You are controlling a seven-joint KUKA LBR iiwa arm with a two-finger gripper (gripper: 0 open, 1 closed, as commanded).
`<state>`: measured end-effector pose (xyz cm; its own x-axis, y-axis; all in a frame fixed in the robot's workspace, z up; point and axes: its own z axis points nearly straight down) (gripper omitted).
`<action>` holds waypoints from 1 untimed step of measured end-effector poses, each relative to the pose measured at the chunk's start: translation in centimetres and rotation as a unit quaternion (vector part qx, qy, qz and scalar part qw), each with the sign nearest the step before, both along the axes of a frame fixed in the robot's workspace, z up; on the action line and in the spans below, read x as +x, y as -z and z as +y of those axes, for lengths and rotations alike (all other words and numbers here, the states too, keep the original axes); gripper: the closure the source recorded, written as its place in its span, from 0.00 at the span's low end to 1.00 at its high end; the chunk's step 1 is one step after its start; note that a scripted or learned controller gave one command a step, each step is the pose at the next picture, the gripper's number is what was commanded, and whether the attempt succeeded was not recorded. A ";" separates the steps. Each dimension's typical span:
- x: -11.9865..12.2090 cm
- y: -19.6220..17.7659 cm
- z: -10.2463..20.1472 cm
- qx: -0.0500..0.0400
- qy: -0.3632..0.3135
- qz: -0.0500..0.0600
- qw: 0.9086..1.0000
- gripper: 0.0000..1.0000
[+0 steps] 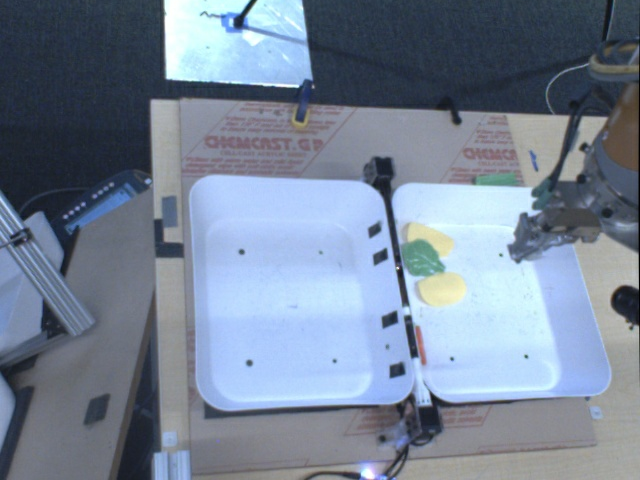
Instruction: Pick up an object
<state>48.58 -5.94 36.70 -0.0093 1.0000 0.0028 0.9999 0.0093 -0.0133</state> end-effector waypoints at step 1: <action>4.5 -6.2 -7.2 -0.004 0.006 -0.012 1.000 1.00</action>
<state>53.07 -13.13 42.93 0.0033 1.0000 -0.0053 0.9999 -0.0032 0.0115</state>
